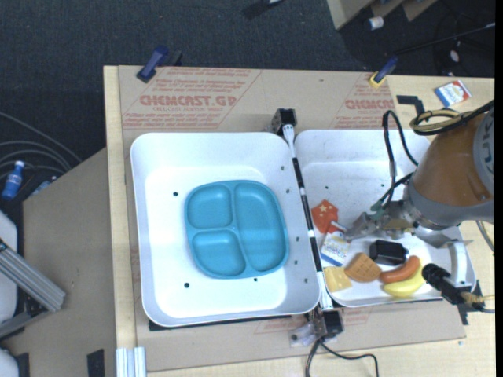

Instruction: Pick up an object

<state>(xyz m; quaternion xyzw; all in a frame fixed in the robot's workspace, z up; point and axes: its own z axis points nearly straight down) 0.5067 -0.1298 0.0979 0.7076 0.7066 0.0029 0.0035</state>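
Observation:
My gripper [371, 223] is low in the right bin [346, 151], over its middle, with the grey and orange arm coming in from the right. Left of it lies a red piece [324, 213]. Just below it sits a small black object [387, 251]. Along the bin's front edge are a white and blue card [335, 250], a yellow wedge [336, 280], a brown toast-like piece [363, 269], a reddish sausage [401, 271] and a yellow banana [402, 288]. Nothing can be seen held.
The left bin [157, 210] holds a blue divided plate [236, 228]. A ridge [302, 203] separates the two bins. The back half of the right bin is bare white floor. A black cable [389, 144] hangs over the right bin's back.

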